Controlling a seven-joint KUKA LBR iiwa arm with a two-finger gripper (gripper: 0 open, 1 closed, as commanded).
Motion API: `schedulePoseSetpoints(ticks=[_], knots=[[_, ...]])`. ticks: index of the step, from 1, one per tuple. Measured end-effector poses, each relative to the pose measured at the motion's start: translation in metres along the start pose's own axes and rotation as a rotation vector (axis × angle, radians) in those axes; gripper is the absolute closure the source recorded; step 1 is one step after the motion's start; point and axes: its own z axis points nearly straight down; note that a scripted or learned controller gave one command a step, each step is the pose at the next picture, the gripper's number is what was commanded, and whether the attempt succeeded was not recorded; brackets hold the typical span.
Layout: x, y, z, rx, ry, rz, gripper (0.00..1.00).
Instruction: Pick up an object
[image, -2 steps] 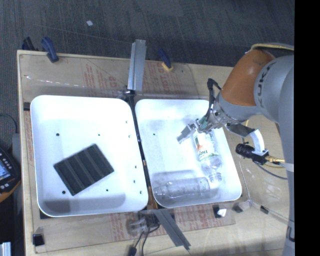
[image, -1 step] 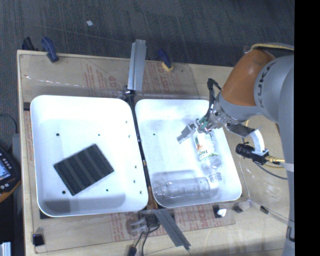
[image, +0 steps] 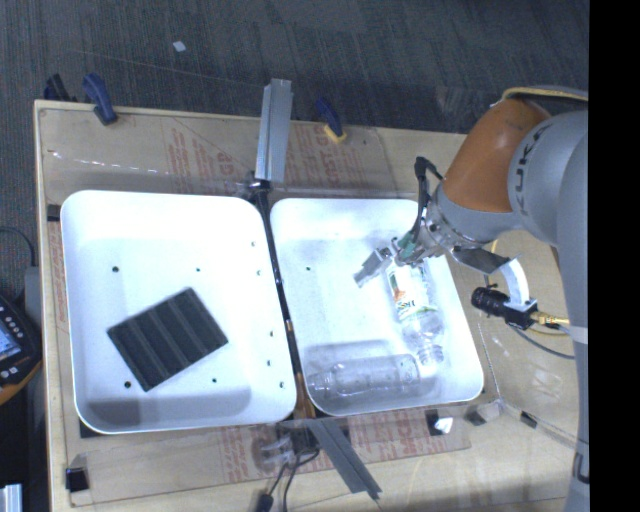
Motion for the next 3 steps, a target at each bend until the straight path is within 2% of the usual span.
schedulePoseSetpoints(ticks=[3], knots=[[0.0000,0.0000,0.0000,0.000,0.000,0.000,0.00]])
